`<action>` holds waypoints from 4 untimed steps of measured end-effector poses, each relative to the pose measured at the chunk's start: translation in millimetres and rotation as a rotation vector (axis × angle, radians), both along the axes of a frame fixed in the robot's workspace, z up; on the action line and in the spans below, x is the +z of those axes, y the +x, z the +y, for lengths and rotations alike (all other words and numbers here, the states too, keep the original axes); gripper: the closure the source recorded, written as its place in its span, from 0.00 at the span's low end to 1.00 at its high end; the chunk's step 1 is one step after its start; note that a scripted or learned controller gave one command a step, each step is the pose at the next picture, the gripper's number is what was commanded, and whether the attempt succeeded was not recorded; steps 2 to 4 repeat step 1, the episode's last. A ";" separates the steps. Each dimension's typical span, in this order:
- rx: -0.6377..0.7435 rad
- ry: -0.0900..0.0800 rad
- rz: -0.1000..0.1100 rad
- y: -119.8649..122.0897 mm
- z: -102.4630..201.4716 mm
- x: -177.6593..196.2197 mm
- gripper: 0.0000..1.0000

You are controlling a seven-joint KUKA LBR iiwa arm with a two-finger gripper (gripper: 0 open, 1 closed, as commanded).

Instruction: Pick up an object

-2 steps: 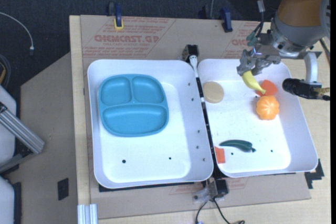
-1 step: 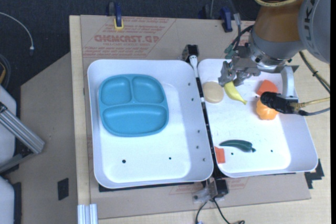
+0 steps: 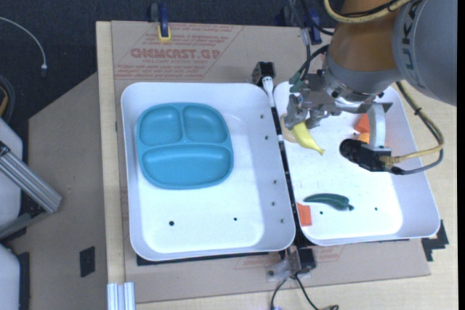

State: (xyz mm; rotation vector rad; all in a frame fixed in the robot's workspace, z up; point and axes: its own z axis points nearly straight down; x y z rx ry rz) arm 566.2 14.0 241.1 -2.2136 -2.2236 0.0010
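My gripper (image 3: 298, 115) hangs over the upper left part of the right bin (image 3: 407, 221), close to the wall shared with the left bin. A small yellow banana (image 3: 308, 140) lies just under it, its upper end touching or nearly touching the gripper tip. Whether the banana is gripped cannot be told from this angle. A dark green pepper-like piece (image 3: 330, 201) lies lower in the same bin. A small orange-red block (image 3: 304, 214) sits at that bin's lower left edge.
A blue divided plate (image 3: 185, 145) lies in the left bin (image 3: 211, 229). An orange object (image 3: 361, 124) is partly hidden behind the wrist. A black fitting with a yellow cable (image 3: 361, 155) hangs off the arm over the right bin.
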 end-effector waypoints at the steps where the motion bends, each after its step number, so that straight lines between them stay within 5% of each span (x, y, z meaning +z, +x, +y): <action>1: 0.002 0.001 0.000 -13.4 54.8 2.2 1.00; 4: 0.002 0.001 0.000 -13.4 54.8 2.2 1.00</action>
